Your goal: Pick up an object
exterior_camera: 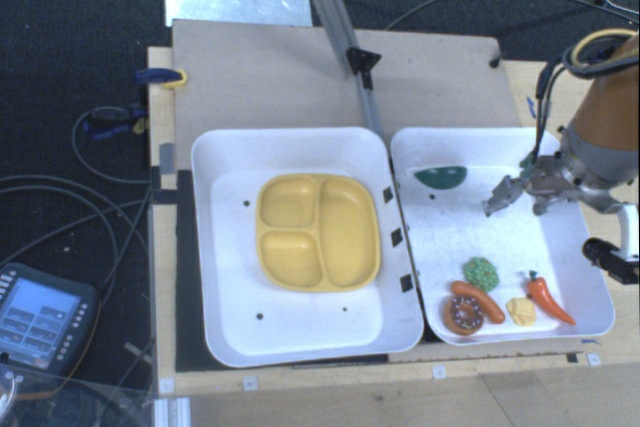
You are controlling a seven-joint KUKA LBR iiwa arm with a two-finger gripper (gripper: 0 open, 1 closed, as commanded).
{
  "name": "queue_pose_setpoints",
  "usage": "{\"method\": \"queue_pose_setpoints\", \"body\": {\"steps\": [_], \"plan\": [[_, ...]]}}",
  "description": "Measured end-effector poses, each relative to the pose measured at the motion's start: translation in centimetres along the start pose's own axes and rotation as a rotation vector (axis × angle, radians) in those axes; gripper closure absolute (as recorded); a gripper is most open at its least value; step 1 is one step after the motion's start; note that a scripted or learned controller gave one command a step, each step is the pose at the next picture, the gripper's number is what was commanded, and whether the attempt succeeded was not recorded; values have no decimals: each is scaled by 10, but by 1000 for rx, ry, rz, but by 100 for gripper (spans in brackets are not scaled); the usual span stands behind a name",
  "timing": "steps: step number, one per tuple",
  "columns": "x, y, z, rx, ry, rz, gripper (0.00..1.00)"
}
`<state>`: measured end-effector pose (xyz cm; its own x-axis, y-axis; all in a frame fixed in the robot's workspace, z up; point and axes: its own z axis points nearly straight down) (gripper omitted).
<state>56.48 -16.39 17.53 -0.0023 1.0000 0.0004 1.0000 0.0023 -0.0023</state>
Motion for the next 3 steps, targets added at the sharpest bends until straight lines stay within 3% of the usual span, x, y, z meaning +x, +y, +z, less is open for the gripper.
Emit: {"method": "queue_pose_setpoints", "body": {"steps": [2, 3], "plan": [[-1, -8, 87, 0, 0, 2, 0], [-1, -7, 74, -6, 0, 3, 100]]}}
